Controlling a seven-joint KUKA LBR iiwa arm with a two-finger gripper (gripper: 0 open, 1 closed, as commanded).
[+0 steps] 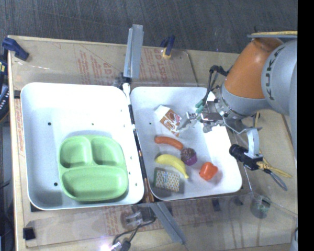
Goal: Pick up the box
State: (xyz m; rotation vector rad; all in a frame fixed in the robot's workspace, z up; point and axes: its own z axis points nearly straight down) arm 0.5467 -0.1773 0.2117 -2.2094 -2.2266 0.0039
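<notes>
Right bin [220, 95], far side: small box [169, 120] lying flat.
Gripper [191, 117]: beside box; jaws' state cannot be told.

A grey KUKA arm [261, 82] with an orange band reaches in from three o'clock over the right bin [146, 140], its gripper [191, 116] touching the small box [169, 120] that lies tilted near the bin's middle. Toward six o'clock from the box lie a sausage [168, 141], a banana [172, 164], a dark fruit [188, 155], a red pepper [208, 170] and a patterned packet [167, 180]. The left bin [36, 114] holds a green divided tray [92, 167].
</notes>
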